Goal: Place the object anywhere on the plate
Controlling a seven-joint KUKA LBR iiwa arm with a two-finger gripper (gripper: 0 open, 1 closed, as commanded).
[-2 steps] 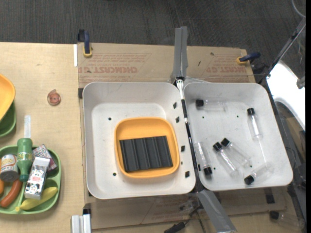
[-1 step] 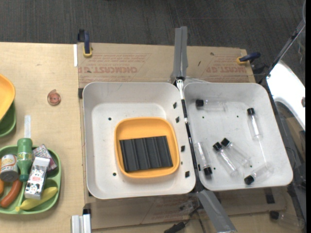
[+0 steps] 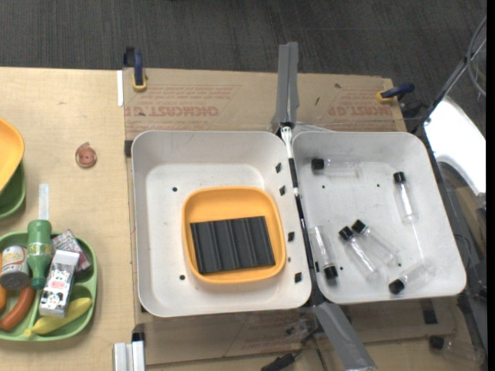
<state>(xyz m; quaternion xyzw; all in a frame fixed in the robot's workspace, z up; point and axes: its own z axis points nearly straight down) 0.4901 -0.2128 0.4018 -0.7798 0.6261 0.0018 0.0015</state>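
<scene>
six clear vials [image 3: 370, 247] in right bin [image 3: 433, 168], orange plate [image 3: 232, 199] left

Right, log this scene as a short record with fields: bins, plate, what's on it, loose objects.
left bin: holds the orange plate
on plate: dark ribbed block, lying flat
right bin: several clear vials with black caps, scattered, lying on their sides
bench left side: green tray of toy food
task state: block already rests on the plate

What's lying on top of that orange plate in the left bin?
A dark grey ribbed rectangular block lies flat on the square orange plate, covering most of its middle. The plate surface beneath the block is hidden.
</scene>
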